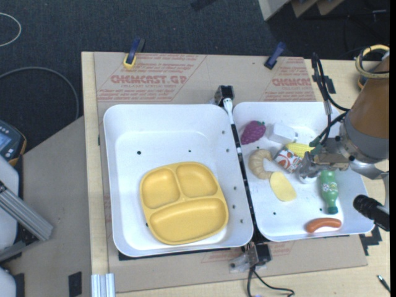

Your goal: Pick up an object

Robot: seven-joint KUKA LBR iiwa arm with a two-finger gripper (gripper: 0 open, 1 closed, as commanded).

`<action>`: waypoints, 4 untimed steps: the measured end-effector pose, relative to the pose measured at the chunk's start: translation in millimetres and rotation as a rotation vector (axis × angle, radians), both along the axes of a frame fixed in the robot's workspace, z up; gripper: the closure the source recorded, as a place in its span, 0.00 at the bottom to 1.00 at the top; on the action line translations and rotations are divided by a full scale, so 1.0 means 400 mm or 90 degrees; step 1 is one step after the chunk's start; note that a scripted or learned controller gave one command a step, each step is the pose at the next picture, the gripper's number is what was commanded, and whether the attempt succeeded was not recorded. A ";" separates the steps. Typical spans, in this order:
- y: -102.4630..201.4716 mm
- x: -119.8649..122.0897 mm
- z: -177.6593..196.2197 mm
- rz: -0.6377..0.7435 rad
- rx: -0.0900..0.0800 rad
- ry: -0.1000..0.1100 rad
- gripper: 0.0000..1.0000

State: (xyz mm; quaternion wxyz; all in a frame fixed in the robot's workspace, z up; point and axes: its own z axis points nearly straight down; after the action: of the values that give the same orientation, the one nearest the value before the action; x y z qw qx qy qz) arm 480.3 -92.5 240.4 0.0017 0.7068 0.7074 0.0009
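Note:
The right bin (272, 224) holds several toy foods: a purple bunch of grapes (252, 132), a beige croissant-like piece (260, 163), a yellow oval piece (283, 187), a red-and-white can (285, 160), a yellow item (300, 148), a green bottle (328, 191) and an orange-red sausage (323, 225). My gripper (307, 169) is low in this bin, between the can and the green bottle, close to both. The wrist body hides the fingertips.
The left bin (124, 141) holds a yellow divided tray (183, 201). A white flat piece (286, 132) lies near the back of the right bin. The arm's grey and orange body (371, 116) covers the right bin's far right side.

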 end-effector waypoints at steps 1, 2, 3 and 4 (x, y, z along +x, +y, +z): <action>0.202 0.001 0.165 0.006 0.002 -0.003 1.00; 0.428 0.024 0.227 0.007 0.003 -0.001 1.00; 0.466 -0.002 0.312 0.002 0.002 -0.001 1.00; 0.252 -0.007 0.057 -0.007 -0.001 0.009 1.00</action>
State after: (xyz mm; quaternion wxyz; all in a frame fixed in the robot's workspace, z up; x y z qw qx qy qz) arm 477.7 8.5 263.3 -0.0027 0.7109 0.7033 -0.0051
